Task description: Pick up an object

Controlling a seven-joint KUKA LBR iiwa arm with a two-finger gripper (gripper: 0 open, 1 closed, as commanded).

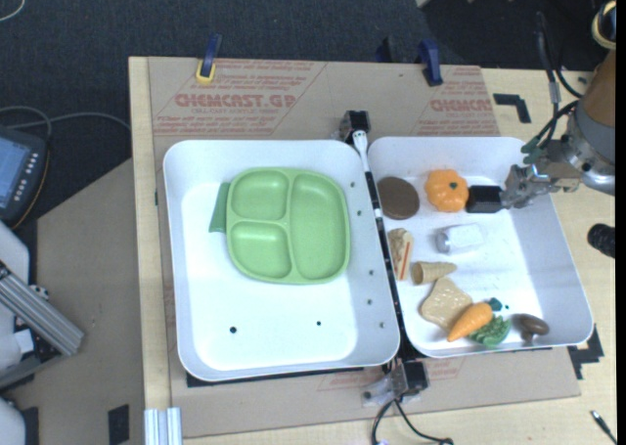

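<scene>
The right bin [558,247] holds several toy foods. An orange pumpkin [446,191] sits at the back beside a brown round disc [398,197]. A pale grey cylinder [460,237] lies near the middle. In front of it are a tan cone [431,272], a slice of bread [443,301], a carrot [469,319] with green leaves [492,332] and a brown mushroom [531,326]. A thin striped strip [399,249] lies along the left wall. My gripper [515,189] hangs over the bin's back right part, to the right of the pumpkin, with nothing seen in it.
The left bin [196,296] holds a green divided plate [289,225]. Both bins rest on a cardboard sheet [293,91] clamped at the back. A dark floor with cables surrounds the bench.
</scene>
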